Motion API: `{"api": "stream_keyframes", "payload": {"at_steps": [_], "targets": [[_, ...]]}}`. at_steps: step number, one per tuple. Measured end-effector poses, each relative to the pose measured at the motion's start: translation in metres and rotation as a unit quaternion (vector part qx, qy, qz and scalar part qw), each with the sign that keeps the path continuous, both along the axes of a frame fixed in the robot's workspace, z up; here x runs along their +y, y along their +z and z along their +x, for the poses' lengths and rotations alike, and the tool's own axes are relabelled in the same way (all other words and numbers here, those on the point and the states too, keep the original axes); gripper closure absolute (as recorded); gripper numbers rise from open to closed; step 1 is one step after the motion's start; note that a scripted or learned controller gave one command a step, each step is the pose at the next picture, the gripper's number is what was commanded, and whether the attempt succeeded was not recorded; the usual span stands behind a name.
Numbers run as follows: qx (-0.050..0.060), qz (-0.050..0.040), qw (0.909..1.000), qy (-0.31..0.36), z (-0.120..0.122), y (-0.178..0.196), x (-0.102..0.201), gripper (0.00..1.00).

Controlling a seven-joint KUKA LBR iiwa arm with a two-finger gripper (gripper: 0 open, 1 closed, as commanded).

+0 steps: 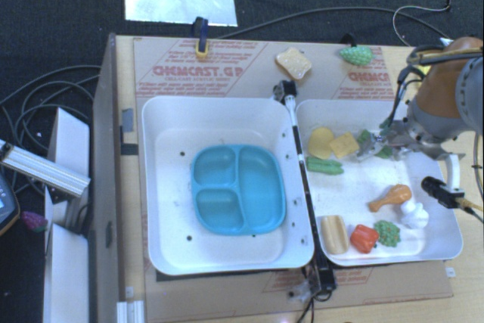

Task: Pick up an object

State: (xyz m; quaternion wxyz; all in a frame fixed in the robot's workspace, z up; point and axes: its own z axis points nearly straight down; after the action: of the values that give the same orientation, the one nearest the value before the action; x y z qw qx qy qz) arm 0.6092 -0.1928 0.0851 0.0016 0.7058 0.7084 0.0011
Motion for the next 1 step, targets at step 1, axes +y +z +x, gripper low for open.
{"api": "stream_keyframes", "payload": {"at_steps": [1], "targets": [[0.0,-0.0004,1.0,0.001,0.0464,0.0004,-0.0134,0.0]]}}
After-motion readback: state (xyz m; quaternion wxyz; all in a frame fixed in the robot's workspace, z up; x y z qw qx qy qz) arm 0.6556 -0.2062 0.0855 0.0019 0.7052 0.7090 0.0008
